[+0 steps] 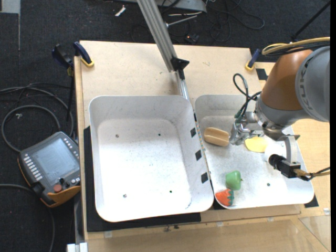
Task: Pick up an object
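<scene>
my gripper: low in the right bin, grip state unclear | tan bread-like piece just left of it | yellow piece just right | green pepper, red-orange piece near front rim | left bin

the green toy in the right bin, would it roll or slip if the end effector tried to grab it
Probably yes. The green toy looks rounded and smooth, like a small plastic pepper, so it may roll when nudged and slip between fingers. It looks light for its size. It lies close to the red toy, which a push might also shift.
</scene>
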Controlling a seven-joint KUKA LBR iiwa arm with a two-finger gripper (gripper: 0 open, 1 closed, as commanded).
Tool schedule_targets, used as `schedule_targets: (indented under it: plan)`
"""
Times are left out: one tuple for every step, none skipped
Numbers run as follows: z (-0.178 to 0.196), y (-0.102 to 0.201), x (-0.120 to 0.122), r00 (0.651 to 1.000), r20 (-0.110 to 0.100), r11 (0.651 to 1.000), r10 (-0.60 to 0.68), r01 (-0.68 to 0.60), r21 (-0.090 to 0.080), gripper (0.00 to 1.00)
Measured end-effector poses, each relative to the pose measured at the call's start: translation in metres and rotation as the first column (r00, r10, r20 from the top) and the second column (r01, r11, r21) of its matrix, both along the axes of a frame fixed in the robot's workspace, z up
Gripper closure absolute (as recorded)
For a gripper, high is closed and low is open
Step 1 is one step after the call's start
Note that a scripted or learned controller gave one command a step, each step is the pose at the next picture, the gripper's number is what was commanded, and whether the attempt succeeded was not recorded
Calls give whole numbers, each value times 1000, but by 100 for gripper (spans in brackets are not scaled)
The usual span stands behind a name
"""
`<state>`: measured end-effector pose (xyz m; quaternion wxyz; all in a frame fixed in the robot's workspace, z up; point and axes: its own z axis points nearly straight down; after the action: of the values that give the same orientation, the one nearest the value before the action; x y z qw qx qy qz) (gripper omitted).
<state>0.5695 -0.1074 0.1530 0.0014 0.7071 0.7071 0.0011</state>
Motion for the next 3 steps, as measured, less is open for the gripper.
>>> schedule_targets:
  plan:
    - [43, -3, 4, 1000, 1, 1000, 2, -2, -1, 100]
    - [65, -3, 5, 1000, 0, 1000, 2, -2, 0, 100]
    - [75, 57, 11, 1000, -1, 1000, 9, -9, 2, 100]
